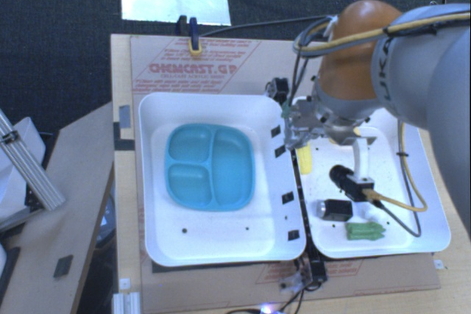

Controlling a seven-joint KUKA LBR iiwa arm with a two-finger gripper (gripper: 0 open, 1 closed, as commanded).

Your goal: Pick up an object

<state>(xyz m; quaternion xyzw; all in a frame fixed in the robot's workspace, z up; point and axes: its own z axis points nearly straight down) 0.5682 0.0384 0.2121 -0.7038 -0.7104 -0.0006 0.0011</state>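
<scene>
Two white bins (158, 246): blue tray (210, 165) left, clutter right; gripper (300, 134) state perhaps unreadable.

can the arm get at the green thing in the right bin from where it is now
Probably yes. The green object lies in the open near the front edge of the right bin, nothing on top of it. The gripper sits over the bin's far left side; a small black object lies close by.

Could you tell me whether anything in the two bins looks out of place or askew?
Nothing stands out. The blue divided plate lies flat in the left bin, and the green piece and yellow item rest loose in the right bin.
</scene>
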